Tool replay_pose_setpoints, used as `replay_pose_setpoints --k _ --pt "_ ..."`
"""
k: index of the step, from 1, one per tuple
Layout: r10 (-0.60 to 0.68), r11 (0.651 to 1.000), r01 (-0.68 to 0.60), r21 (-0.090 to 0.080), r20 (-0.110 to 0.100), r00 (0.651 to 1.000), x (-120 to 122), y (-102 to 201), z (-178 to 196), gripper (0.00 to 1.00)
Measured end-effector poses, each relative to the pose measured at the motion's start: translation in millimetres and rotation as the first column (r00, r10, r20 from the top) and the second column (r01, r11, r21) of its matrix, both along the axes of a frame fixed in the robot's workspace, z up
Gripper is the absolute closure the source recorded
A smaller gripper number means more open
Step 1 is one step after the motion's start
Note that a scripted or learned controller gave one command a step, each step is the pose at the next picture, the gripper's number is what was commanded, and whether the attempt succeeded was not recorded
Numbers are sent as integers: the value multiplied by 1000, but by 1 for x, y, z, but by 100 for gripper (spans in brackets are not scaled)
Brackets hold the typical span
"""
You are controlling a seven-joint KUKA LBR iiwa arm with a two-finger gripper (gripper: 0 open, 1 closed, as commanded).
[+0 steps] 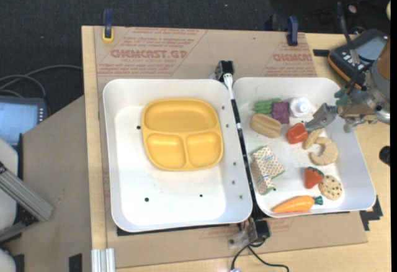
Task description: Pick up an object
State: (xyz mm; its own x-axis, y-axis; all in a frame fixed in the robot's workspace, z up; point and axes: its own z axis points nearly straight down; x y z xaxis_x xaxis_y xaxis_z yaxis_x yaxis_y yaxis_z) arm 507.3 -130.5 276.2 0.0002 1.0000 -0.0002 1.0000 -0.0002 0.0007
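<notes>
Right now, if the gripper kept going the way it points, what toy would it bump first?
Probably the red pepper. The gripper points leftward and down into the right bin, and the pepper lies just ahead of its tip. From above I can't judge its height, so it could pass over.

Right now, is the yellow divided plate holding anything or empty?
Empty. The yellow divided plate lies flat in the left bin, and all three compartments show bare yellow.

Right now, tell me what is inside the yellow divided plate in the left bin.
The yellow divided plate shows three bare compartments, one wide at the back and two smaller in front. Nothing lies in them. What is beneath the plate on the left bin floor is covered.
</notes>
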Motion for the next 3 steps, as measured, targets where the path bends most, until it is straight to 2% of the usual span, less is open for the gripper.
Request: replay_pose_setpoints --k 1,2,3 --pt "-1 1000 1 1 -7 1000 48 -28 -74 0" --pt "3 1000 -3 0 -3 1000 104 -39 -199 0" --pt "3 1000 -3 2 -5 1000 85 -3 -192 0"
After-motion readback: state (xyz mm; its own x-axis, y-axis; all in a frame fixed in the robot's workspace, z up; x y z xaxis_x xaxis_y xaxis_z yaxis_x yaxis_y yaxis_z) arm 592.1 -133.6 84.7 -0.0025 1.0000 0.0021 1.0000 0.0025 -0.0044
